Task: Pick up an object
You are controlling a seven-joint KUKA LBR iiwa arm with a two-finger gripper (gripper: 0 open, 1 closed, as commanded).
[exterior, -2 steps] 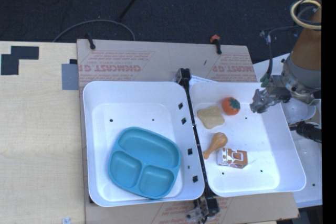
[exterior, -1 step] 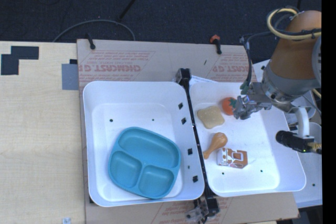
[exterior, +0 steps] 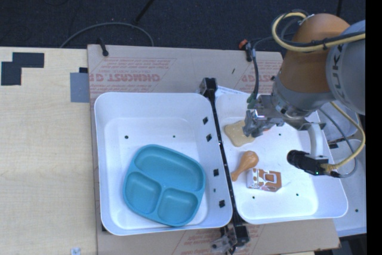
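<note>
Under the two bins, the cardboard sheet (exterior: 149, 71) carried red printed lettering that appeared mirrored and could not be read with confidence, and the small carton (exterior: 264, 179) in the right bin (exterior: 322, 203) showed an orange-and-white pattern too small to make out. From the right, the grey arm with its orange band (exterior: 310, 51) reached down over the right bin, its gripper (exterior: 255, 126) at the edge of a flat tan piece (exterior: 236, 134), its state impossible to tell. An orange drumstick-shaped toy (exterior: 245, 163) lay just beside the carton, and a blue divided tray (exterior: 164, 184) sat in the left bin (exterior: 119, 122).
</note>
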